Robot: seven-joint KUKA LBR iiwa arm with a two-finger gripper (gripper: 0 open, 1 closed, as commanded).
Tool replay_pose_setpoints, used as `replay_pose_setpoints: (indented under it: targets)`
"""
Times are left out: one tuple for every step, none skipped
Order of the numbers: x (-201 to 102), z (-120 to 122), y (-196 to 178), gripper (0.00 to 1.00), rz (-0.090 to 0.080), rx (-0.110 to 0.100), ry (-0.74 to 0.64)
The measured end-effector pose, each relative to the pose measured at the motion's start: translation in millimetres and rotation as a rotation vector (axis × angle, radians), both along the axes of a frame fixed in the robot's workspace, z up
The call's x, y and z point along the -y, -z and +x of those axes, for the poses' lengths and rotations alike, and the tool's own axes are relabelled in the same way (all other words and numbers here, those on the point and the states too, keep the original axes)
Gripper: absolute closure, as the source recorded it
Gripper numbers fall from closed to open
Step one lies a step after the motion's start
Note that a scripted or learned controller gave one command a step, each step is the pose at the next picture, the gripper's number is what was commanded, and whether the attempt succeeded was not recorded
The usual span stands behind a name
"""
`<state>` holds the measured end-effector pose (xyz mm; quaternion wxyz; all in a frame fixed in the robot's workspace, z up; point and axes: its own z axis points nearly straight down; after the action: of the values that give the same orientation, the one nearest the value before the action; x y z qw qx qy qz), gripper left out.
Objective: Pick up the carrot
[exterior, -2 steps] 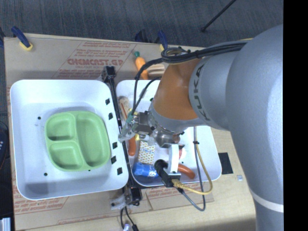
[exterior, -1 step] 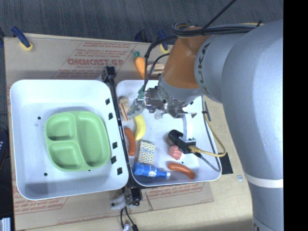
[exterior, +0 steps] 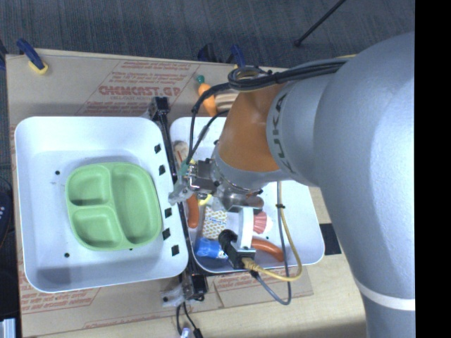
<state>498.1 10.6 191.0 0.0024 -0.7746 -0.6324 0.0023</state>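
Observation:
An orange, elongated piece that looks like the carrot [exterior: 192,215] lies along the left wall of the right bin [exterior: 310,224]. The gripper [exterior: 199,194] hangs low over that bin, directly above the carrot's upper end. Its metal body and the orange wrist band hide most of the bin's middle. Whether the gripper touches the carrot cannot be made out.
A second orange-red long item [exterior: 268,248] lies near the right bin's front edge, beside a pink-and-white piece [exterior: 260,222], a patterned packet [exterior: 213,221] and a blue object [exterior: 208,248]. The left bin [exterior: 35,160] holds a green divided plate [exterior: 113,204]. A yellow cable [exterior: 285,273] loops over the front rim.

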Motion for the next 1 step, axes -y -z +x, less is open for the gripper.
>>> replay_pose_setpoints:
  targets:
    - [52.8,42.6,-0.4,0.00,0.000,0.003,-0.009]
